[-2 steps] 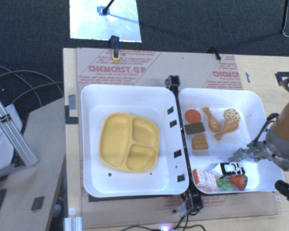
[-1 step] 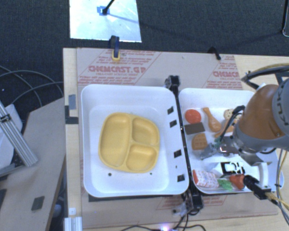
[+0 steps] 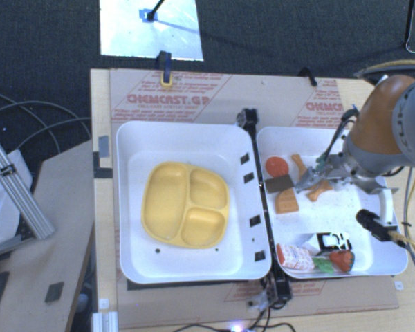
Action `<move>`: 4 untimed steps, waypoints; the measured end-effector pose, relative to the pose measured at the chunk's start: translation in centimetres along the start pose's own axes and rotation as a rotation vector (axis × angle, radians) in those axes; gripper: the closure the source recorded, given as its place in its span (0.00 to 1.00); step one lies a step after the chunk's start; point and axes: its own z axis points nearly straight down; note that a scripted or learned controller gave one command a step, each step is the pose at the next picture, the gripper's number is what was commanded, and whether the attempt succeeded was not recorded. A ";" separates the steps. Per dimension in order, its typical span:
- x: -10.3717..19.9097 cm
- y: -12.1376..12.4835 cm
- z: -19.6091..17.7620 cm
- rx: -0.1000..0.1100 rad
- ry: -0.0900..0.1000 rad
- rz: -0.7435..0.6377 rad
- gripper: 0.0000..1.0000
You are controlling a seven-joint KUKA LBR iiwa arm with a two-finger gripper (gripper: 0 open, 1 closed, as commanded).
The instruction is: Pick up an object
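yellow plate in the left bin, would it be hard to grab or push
The yellow plate looks like stiff moulded plastic, so it probably stays rigid and light. It lies flat with a low rim, so it would likely slide, not tip. Its glossy surface may be slippery for the gripper.

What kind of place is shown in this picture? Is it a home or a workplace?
Most likely a robotics lab or test bench, not a home. A grey and orange robot arm reaches over two white bins, the bench top is taped cardboard, and loose cables lie on dark carpet.
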 end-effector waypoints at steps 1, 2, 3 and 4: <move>-5.9 -7.3 -2.4 0.011 -0.001 0.013 0.00; -8.0 -8.5 -1.7 0.010 0.001 0.008 0.00; -7.9 -8.3 -2.8 0.005 0.001 0.004 1.00; -7.9 -8.3 -2.8 0.005 0.001 0.006 0.00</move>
